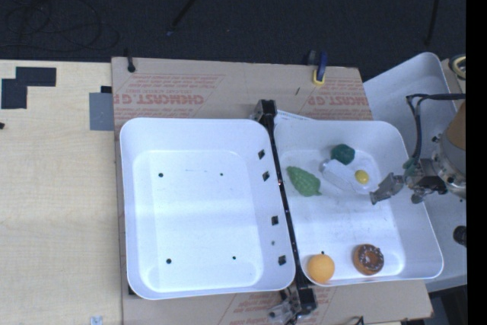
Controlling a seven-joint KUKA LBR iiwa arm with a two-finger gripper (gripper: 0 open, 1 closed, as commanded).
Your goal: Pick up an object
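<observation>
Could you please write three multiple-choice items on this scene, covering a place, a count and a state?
1. Where is the round orange ball?
A. right bin's near-left corner
B. left bin's centre
C. on the cardboard

2. How many loose things lie in the right white bin?
A. two
B. five
C. eight

3. What is the tool doing?
A. gripping the brown ring doughnut
B. hovering by the bin's right edge, holding nothing
C. resting in the left bin

Answers: 1 A, it sits by the divider. 2 B, five are visible. 3 B, nothing is between its fingers.
</observation>
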